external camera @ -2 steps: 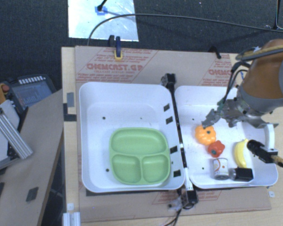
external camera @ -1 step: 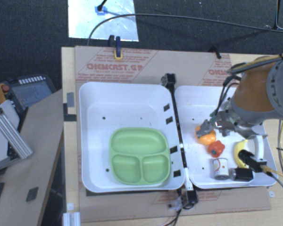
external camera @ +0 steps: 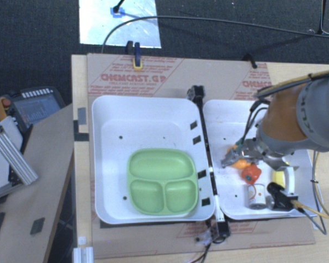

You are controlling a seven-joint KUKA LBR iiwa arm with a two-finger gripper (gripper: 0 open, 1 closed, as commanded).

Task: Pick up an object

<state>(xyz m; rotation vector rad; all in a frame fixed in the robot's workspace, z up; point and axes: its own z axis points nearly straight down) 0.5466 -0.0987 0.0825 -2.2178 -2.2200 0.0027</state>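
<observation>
We see the gripper [external camera: 231,159] low in the right bin [external camera: 225,119], near its left wall, and we cannot tell whether it is parted or closed. A small glossy orange lump [external camera: 251,172] (rounded, its kind unclear) lies just beside it. A stubby pale cylinder [external camera: 256,197] lies nearer the front rim. The left bin [external camera: 115,122] holds a smooth green three-compartment plate [external camera: 162,181].

Open bin floor [external camera: 225,122] on the far side of the gripper [external camera: 230,159], up to the rim. Crowded on its near side by an orange thing [external camera: 251,172] and, further off, a white can [external camera: 256,197]. Blocked ahead by the bin wall [external camera: 207,147], green plate [external camera: 162,179] past it.
</observation>
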